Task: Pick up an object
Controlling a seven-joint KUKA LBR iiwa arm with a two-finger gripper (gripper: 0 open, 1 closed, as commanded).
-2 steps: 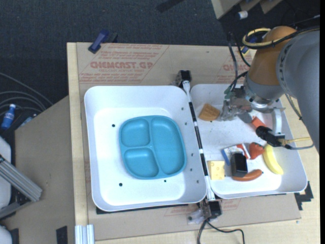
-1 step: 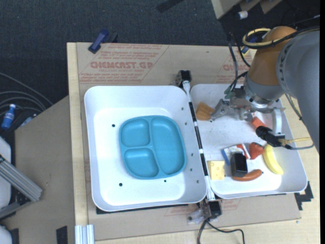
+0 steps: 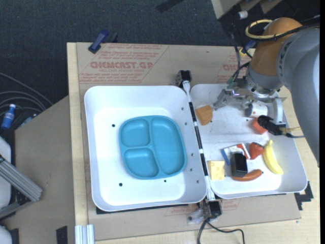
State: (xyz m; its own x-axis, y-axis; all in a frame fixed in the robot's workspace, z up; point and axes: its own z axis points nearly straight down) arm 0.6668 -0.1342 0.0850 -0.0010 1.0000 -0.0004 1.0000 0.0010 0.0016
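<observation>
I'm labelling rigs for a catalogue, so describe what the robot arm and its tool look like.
The arm is smooth, rounded light grey with an orange band above the wrist. A yellow cable loops near that band. The tool is a small silver metal assembly with dark wiring.

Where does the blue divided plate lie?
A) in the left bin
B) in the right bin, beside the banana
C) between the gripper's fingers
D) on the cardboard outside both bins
A: the blue divided plate lies flat in the left bin, while the banana is in the right bin.
</observation>
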